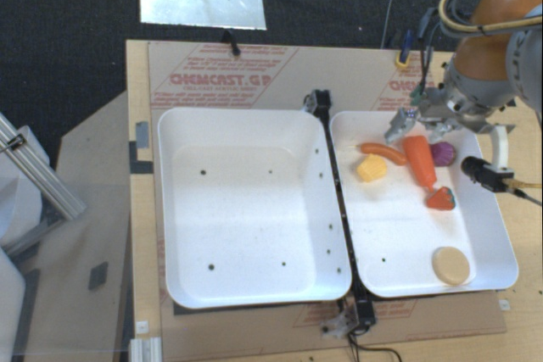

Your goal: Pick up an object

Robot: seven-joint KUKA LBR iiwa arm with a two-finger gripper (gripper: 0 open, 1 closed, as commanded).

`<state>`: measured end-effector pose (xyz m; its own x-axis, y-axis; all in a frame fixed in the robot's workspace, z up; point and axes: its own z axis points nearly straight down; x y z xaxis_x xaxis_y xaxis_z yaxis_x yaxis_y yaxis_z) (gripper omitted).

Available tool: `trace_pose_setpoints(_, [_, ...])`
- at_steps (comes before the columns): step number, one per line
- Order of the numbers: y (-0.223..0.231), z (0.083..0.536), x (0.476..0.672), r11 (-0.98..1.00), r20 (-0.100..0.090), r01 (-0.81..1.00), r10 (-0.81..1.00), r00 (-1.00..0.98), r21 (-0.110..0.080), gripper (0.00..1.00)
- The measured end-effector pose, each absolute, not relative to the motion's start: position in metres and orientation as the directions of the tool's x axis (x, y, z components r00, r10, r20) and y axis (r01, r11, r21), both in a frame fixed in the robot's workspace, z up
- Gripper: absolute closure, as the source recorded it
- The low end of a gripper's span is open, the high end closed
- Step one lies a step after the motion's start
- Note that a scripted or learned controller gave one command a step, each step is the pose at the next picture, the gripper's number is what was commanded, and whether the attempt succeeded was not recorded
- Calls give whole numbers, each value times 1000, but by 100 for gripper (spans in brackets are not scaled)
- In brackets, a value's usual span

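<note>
White right bin (501, 254) w/ carrot (419, 161), orange sausage-like piece (383, 153), yellow chunk (371, 169), purple item (443, 153), strawberry (440, 198), beige round (451, 264). Gripper (417, 128) at far rim, just above carrot top; open or closed: cannot tell. Red print on board (222, 70) mirrored, approx. "CHEMCAST GP".

White bins (246, 284), orange carrot (419, 161) below gripper (417, 125), purple piece (443, 153) beside it, yellow block (372, 169), red strawberry (440, 199), tan round (451, 265).

Arm (501, 30) cut off by right edge – purple object (443, 153) partly hidden behind carrot (419, 161) and gripper (417, 125).
</note>
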<state>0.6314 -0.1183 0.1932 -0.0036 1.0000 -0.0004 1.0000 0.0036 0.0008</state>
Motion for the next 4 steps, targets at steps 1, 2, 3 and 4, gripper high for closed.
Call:
trace_pose_setpoints(1, [-156,99,628,4,1,1000,1000,-4,-2,0])
trace_pose_setpoints(2, [-121,84,619,6,1,1000,1000,-6,0,0])
trace_pose_setpoints(3, [-123,95,618,3,1,1000,1000,-3,-5,100])
trace_pose_setpoints(4, [-73,192,649,11,0,1000,1000,-11,13,100])
